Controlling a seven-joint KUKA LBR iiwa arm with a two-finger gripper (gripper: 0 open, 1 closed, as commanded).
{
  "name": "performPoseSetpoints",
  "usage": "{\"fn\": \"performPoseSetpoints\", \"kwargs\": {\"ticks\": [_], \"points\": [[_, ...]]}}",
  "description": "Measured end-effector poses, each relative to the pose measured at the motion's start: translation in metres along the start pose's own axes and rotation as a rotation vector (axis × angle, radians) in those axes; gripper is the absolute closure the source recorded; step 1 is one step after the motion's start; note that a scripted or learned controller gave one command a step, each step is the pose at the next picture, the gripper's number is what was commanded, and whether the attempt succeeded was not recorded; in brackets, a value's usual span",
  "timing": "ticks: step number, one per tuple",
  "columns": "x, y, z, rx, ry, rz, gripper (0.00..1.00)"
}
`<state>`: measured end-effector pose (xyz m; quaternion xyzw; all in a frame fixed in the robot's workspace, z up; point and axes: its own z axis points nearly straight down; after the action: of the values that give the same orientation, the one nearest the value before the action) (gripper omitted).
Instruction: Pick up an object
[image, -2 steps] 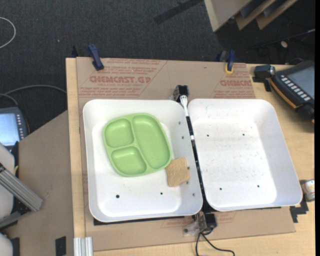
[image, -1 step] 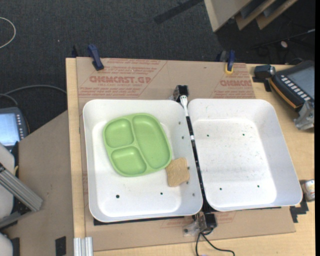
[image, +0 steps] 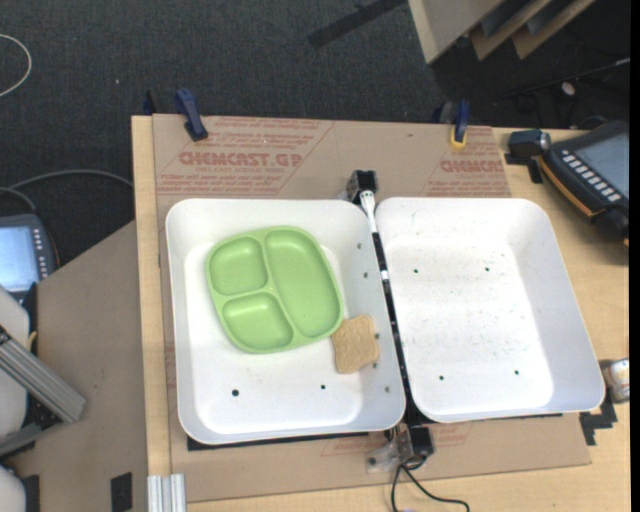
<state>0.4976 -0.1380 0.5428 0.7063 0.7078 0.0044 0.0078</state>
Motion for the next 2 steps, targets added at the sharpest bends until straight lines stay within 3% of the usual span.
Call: {"fn": "performPoseSetpoints", "kwargs": {"ticks": [1, 2], "points": [[0.020, -0.020, 0.123, 0.031, 0.008, 0.003, 1.00], [-0.038, 0.023, 0.001, 0.000, -0.004, 0.006, 1.00]]}}
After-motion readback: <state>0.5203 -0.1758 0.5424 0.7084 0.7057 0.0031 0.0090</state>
